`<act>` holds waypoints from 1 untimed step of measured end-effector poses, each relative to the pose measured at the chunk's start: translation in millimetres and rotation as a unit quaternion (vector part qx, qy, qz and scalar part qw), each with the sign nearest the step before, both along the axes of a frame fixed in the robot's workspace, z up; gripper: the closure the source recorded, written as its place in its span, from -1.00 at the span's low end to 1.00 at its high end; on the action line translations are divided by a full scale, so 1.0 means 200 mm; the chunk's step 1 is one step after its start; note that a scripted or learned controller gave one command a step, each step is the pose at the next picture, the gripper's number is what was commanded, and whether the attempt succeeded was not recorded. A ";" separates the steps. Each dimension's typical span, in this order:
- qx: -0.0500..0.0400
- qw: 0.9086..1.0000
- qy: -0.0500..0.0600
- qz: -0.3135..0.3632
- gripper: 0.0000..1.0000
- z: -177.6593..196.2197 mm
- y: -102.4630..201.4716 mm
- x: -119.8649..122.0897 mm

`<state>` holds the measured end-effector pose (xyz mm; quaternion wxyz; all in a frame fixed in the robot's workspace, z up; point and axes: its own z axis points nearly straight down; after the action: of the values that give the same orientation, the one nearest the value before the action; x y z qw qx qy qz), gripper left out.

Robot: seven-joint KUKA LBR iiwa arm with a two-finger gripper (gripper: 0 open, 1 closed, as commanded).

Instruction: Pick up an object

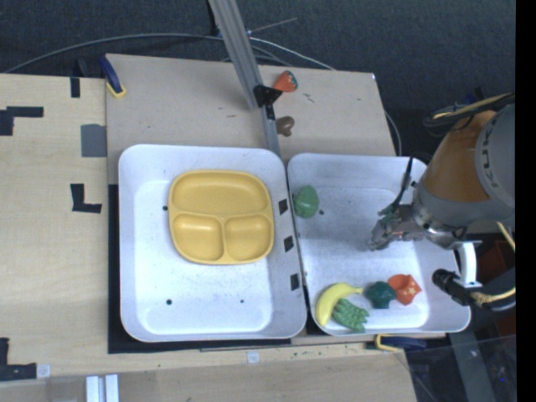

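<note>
You're looking at matt pale wood-look worktop (50,224), faint grain, black tape marks. Both white bins (142,308) smooth plastic, slight sheen, speckled with dark flecks. Yellow divided plate (221,216) smooth plastic, soft satin finish. Banana (332,296) and small toy foods glossy plastic. Arm's orange band (456,170) smooth, lightly shiny; tool (387,231) dull grey metal. Slanted pole (234,32) brushed metal.

yellow divided plate (222,216) | in left bin (134,249)

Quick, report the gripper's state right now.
Gripper: low over the right bin, nothing visibly held; open or shut cannot be told.
</note>
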<state>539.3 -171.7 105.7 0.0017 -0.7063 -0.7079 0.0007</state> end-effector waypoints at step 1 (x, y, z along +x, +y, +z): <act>-0.001 1.000 -0.004 0.000 1.00 0.29 -0.03 0.04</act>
<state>547.0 -177.5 163.5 -0.0018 -0.7066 -0.7076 -0.0008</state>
